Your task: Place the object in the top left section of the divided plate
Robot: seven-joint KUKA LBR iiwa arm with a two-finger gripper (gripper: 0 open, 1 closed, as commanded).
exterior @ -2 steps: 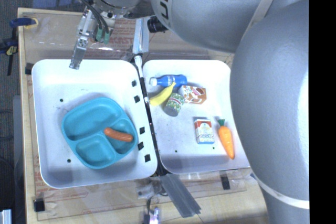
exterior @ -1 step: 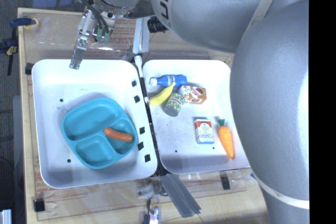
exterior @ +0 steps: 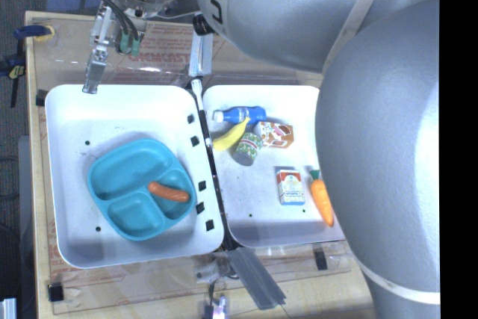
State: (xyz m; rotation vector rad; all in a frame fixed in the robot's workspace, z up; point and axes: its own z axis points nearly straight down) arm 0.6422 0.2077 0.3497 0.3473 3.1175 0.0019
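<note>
A blue divided plate [exterior: 123,174] lies in the left bin [exterior: 67,131], a little below its middle. An orange-brown sausage [exterior: 169,193] rests inside the plate's right-hand section, close to the inner ridges. The plate's large upper-left section holds nothing. My gripper [exterior: 110,48] hangs under the orange wrist band at the top left, above the far rim of the left bin and well away from the plate. Nothing is visibly held in it.
The right bin [exterior: 254,224] holds a blue bottle [exterior: 240,116], a banana [exterior: 229,135], a small can [exterior: 248,149], a snack packet [exterior: 277,134], a small box [exterior: 290,186] and a carrot [exterior: 323,203]. The big grey arm covers the view's upper right.
</note>
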